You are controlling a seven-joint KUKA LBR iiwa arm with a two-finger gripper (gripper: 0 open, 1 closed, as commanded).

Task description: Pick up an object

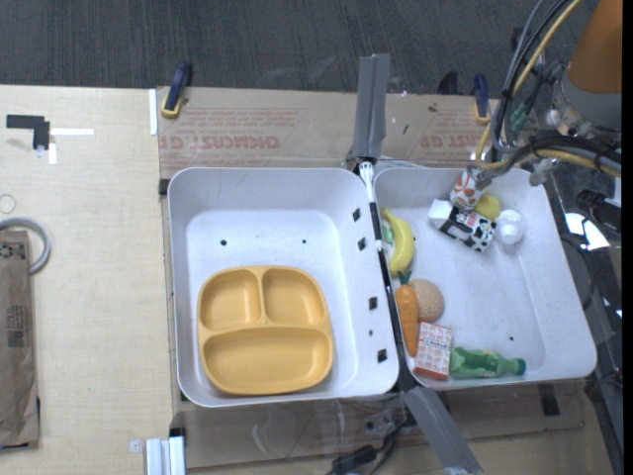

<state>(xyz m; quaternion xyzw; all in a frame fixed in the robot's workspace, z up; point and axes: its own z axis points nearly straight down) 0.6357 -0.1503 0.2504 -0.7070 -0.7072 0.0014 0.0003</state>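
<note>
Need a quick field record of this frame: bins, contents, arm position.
left bin: yellow three-compartment plastic plate
right bin: yellow banana, orange carrot, tan round ball, red-and-white small carton, green bottle lying flat, black-and-white cow toy, white ball
arm: over the right bin's far right corner
gripper state: cannot tell

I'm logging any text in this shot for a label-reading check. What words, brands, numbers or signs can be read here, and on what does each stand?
"CHEMCAT" style red lettering, upside down, on the cardboard sheet behind the bins: partly readable, spelling uncertain.
Print on the small red-and-white carton in the right bin: too small to read.
Print on the brown paper bag at the left edge: too blurred to read.
</note>
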